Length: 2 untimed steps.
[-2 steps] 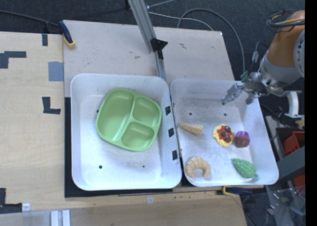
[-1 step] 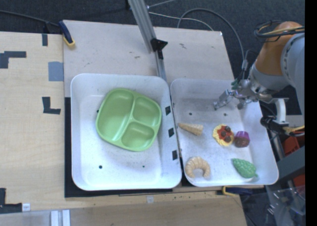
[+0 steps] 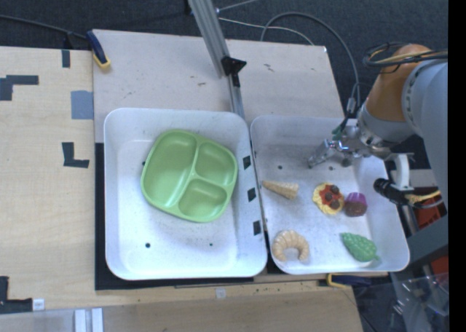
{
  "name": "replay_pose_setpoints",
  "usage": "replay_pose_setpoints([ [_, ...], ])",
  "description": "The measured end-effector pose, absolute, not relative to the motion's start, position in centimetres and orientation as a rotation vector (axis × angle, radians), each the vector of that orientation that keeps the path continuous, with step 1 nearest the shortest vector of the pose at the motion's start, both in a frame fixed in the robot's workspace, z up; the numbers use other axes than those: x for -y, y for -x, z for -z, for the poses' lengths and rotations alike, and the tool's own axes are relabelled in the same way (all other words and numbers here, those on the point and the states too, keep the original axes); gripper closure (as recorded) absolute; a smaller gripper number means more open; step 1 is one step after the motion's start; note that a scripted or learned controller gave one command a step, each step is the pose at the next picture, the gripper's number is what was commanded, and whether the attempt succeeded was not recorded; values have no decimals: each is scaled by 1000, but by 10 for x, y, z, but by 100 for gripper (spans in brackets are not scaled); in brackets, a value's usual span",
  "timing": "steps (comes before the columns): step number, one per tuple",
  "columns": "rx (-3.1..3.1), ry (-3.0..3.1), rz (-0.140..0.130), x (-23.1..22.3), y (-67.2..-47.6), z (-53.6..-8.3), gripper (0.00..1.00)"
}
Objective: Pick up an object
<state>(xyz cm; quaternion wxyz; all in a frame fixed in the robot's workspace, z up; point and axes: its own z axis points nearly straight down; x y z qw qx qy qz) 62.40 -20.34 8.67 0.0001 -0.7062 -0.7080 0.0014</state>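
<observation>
My gripper (image 3: 318, 157) reaches in from the right and hangs over the upper middle of the right bin (image 3: 291, 130), with nothing visible between its fingers. Below it lie a tan wedge-shaped piece (image 3: 281, 189), a small pizza toy with red dots (image 3: 328, 198), a purple plum-like piece (image 3: 355, 204), a croissant (image 3: 291, 245) and a green leafy piece (image 3: 359, 246). The gripper stands above and apart from all of them.
The left bin (image 3: 124, 243) holds a green divided plate (image 3: 190, 175). A metal pole (image 3: 211, 25) slants down to the bins' shared rim. Cables (image 3: 306, 21) loop behind the right bin. A blue-and-yellow tool (image 3: 97, 49) lies at the bench's far left corner.
</observation>
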Motion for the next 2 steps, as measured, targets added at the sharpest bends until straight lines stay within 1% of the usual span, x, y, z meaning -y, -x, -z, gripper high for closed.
replay_pose_setpoints([
  [1, 2226, 2216, -4, 203, -625, -98, 100],
  [2, 2226, 2221, 3, 200, -629, -142, 100],
])
